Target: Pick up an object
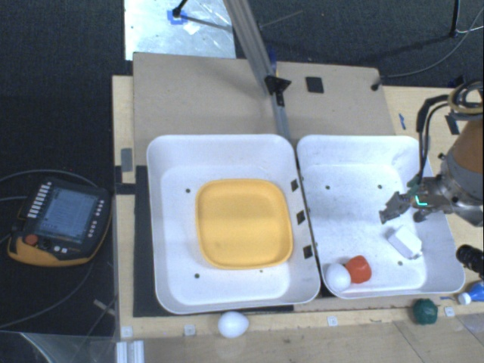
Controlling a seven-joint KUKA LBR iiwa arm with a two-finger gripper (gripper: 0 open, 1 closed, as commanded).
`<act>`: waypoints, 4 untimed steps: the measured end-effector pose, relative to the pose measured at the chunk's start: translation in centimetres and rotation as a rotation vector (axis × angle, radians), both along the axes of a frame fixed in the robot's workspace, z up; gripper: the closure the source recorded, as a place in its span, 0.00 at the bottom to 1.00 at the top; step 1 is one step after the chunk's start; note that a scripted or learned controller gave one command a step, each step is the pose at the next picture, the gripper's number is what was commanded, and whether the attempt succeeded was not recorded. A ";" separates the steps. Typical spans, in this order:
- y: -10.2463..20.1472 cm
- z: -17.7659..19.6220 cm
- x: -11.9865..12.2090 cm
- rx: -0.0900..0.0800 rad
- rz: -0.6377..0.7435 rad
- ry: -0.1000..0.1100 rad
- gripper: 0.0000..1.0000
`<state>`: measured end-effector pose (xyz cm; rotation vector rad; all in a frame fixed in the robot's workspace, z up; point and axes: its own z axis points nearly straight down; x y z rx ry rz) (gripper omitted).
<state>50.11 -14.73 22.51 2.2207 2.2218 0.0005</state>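
Three loose things lie in the right bin [355, 157] as candidates for the pick: a small white block [405, 242] near the right wall, and, at the front edge, an orange-red piece [358, 269] touching a white ball [337, 277]. I judge the white block to be the likeliest target, since the gripper [407, 206] hangs just above and behind it in the camera view, closer to it than to the other two. From my seat nothing is picked yet: the block rests flat on the bin floor, apart from the fingers, and I see nothing between them. The two dark fingers look spread, one toward the left and one toward the right with a green glow between, so I read the pincer as parted and empty, though the slant makes the width of the gap hard to judge. What remains is the whole grasp: descend, close, lift.

Farther out, the left bin [170, 203] holds a yellow plate [244, 222], well apart from the arm. A white egg-shaped thing [233, 324] sits on the bench in front of the left bin, and a dark green ball [424, 311] lies outside the right bin's front corner. A handheld pendant [59, 223] lies off to the far left.

Most of the arm is cut off, so I cannot tell its height above the bin. Whether the orange-red piece is a cup or a solid lump I cannot make out.
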 end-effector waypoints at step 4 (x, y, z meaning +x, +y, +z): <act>1.3 -13.6 -0.3 0.000 0.000 0.001 0.00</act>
